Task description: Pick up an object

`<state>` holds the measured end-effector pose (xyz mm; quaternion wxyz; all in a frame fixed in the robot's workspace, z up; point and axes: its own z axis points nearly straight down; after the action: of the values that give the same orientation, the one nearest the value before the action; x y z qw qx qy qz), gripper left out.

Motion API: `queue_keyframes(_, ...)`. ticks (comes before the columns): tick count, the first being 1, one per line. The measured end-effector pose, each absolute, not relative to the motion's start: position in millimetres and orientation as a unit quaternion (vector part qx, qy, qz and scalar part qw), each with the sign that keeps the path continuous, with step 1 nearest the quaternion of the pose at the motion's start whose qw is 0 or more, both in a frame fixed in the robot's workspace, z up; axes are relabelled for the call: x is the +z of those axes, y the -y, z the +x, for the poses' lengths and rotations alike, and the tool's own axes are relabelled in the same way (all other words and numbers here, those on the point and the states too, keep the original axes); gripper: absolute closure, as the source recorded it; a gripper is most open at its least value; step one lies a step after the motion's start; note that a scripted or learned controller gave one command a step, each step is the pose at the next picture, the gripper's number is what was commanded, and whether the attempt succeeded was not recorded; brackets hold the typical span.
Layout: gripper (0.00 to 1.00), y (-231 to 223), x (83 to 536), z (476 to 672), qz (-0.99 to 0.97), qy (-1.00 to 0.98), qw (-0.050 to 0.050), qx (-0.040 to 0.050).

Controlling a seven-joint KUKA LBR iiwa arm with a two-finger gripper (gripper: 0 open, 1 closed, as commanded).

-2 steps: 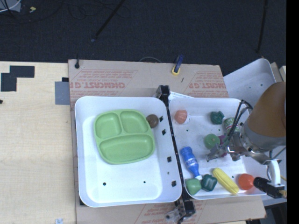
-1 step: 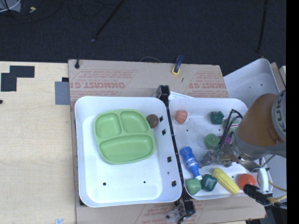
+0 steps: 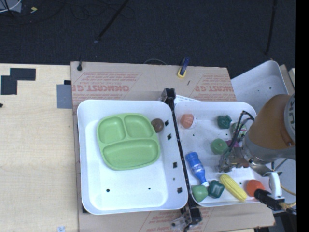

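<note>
Arm reaching in from right, wrist bent down over right bin; tool low near bin floor, I cannot tell its opening; yellow corn just below tool, blue bottle to its left, green cup just above.

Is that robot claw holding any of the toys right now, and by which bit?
Cannot be told: the gripper sits low in the right bin, near the green cup, too dark to show any hold.

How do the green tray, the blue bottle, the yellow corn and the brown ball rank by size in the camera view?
Largest to smallest:
1. green tray
2. blue bottle and yellow corn, which look about alike, so I won't rank them
3. brown ball
</note>
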<state>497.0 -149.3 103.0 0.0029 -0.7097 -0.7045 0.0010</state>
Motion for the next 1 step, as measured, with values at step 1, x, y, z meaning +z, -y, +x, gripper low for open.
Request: queue_keyframes(1,1.00,153.3,165.5,497.5,-0.707,0.707,-0.001,-0.0007)
